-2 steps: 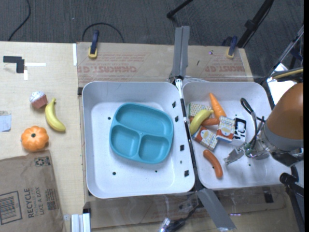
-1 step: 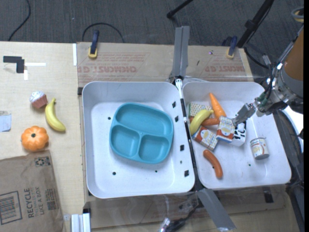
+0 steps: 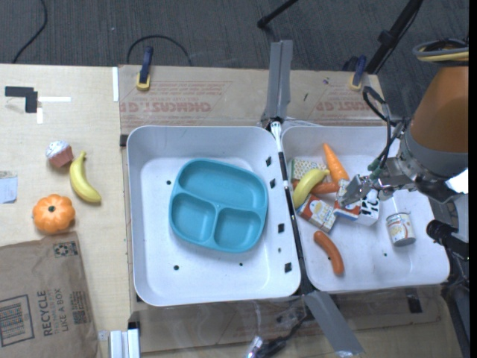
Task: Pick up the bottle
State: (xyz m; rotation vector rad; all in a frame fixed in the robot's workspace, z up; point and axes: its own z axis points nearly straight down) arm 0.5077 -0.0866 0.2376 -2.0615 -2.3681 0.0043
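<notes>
Bottle (image 3: pixel 370 206) lay in the right bin (image 3: pixel 417 274), crowded by toy food.
My hand (image 3: pixel 356 191) hovered over it; I could not tell its state. Judging by the clutter, I might have caught the carton (image 3: pixel 320 213) or carrot (image 3: pixel 335 162) instead.

A divided tray (image 3: pixel 219 215) lay in the left bin (image 3: pixel 141 222). In the right bin (image 3: pixel 373 274), a can (image 3: pixel 401 228) sat at 3 o'clock, a sausage (image 3: pixel 329 252) at 6 o'clock, and a carrot (image 3: pixel 335 163) at 11 o'clock. Outside, at 9 o'clock, a banana (image 3: pixel 83 179) lay above a pumpkin (image 3: pixel 54 214).
</notes>
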